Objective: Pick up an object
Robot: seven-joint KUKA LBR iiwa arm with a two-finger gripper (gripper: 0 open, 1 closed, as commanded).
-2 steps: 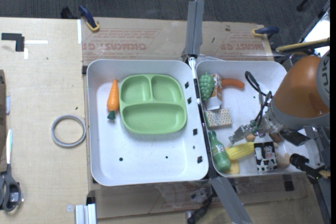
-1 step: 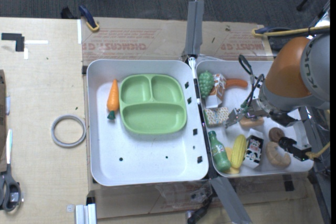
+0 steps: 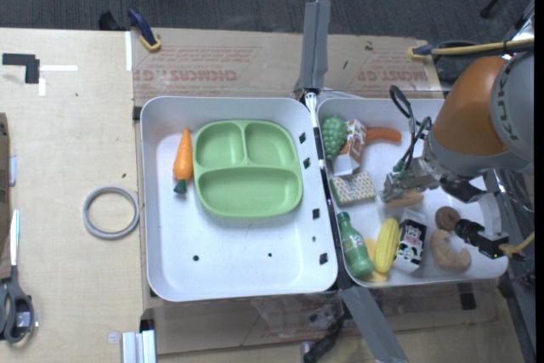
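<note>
Our gripper, fingers' state beyond our telling, above the right bin; corn at 6 o'clock.

In the left bin, you have open floor along the whole near edge and at the far-left corner; the green divided plate fills the middle toward the far edge, with a toy carrot just beside its left rim. The right bin is crowded: a green bottle and corn block its near-left corner, and the arm overhangs its right side.
</note>
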